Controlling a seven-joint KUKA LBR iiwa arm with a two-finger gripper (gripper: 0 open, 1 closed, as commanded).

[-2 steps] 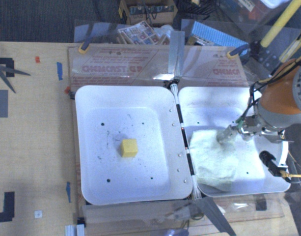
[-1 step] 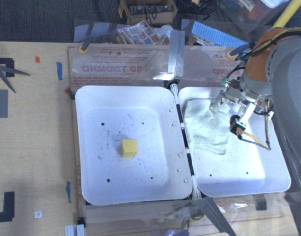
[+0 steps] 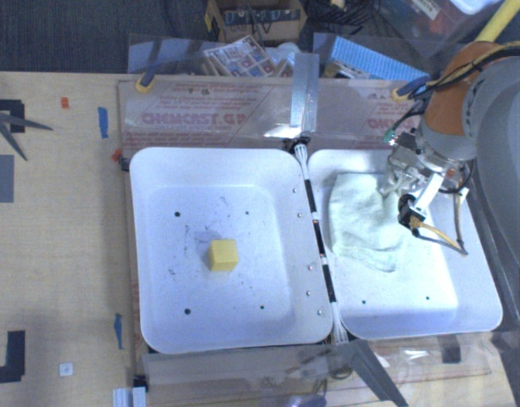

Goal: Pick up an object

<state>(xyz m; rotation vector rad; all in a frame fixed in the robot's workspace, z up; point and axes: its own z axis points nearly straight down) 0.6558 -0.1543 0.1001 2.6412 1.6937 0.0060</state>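
Hanging low over the right bin (image 3: pixel 463 312), the gripper (image 3: pixel 393 183) is at the upper right edge of a pale crumpled cloth (image 3: pixel 360 219). Whether it is open or closed, I cannot tell from the camera view. A yellow cube (image 3: pixel 224 254) lies alone in the left bin (image 3: pixel 158 185), well apart. The step in hand seems to be the reach toward the cloth. The next move calls for descending onto a fold and closing firmly.

Clear panel (image 3: pixel 200 113) along bench (image 3: pixel 56 227) far edge, behind left bin (image 3: pixel 158 176): red print, probably "CHEMCAST G.P"; smaller red lines around it illegible. Second clear panel (image 3: pixel 361 108), behind right bin (image 3: pixel 472 312): similar red print, too glared to read. Printed packet (image 3: pixel 238 56) beyond panels: lettering blurred.
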